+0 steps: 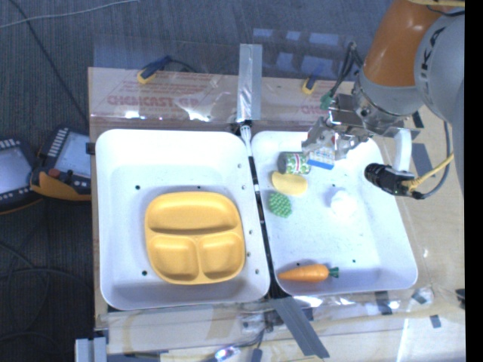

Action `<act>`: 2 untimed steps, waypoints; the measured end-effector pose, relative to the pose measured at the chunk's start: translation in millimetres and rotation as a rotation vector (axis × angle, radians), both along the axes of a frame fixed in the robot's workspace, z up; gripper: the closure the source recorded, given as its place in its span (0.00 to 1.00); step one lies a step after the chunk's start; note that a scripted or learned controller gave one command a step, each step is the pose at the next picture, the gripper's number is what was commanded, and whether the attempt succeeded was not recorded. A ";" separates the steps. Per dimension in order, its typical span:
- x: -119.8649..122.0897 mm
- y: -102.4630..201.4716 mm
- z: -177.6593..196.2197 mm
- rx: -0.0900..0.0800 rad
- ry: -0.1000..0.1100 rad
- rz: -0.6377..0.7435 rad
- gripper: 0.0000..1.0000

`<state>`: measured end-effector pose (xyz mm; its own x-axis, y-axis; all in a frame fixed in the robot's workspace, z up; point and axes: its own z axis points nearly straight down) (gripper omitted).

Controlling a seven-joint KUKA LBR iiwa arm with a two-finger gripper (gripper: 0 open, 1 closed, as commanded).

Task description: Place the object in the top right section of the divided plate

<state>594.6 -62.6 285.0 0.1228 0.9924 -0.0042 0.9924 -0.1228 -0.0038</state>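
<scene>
Small green-and-silver can, probably the task's thing: lies on its side at the far left of the right bin, touching the yellow piece on its near side. Sits just left of the gripper, not between the jaws; cannot tell how wide these stand. Likely risks: nudging the round can into a roll, or catching the yellow piece instead. Remains well apart from the divided plate in the left bin.

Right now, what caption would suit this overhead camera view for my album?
Robot claw hovers over a small can in the right bin; yellow divided plate waits in the left.
</scene>
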 end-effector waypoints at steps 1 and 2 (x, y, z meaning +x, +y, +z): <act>48.2 60.5 112.1 -0.002 -0.001 -0.109 1.00; 5.4 123.9 147.1 -0.001 -0.001 -0.206 1.00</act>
<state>600.0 61.3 432.1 0.3235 0.9462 -0.0053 0.9462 -0.3235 -0.0020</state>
